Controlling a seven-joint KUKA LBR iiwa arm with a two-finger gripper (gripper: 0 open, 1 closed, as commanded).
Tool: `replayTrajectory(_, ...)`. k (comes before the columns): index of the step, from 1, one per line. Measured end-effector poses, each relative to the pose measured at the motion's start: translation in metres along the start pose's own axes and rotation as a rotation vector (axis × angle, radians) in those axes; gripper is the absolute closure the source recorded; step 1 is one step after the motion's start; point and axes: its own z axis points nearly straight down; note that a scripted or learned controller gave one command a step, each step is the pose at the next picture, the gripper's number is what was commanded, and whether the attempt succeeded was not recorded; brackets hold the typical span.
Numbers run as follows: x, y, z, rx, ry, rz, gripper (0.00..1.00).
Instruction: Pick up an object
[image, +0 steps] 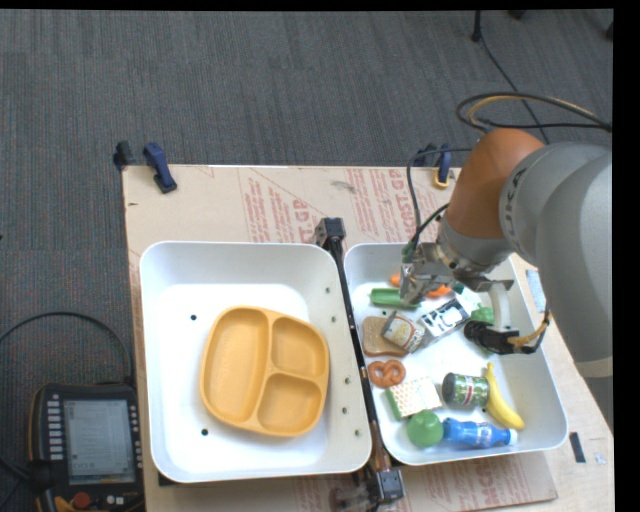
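Blue bottle (478, 434), green apple (424, 429), banana (501, 397) in right bin (545, 385); yellow divided plate (265, 371) in left bin (170, 290); gripper (425, 283) grip unreadable.

A bulky grey arm (565, 240) is showing smooth, rounded casing, with a glossy orange band (490, 185) wrapping it above the wrist. Black cables (520, 105) are looping over its top, and a dark metal gripper (425, 285) is carrying thin wires
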Motion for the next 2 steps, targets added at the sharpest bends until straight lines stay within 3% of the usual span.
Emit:
replayTrajectory(1,0.000,0.000,0.000,0.000,0.000,-0.001,0.00)
replayTrajectory(2,0.000,0.000,-0.010,0.001,0.000,-0.002,1.00)
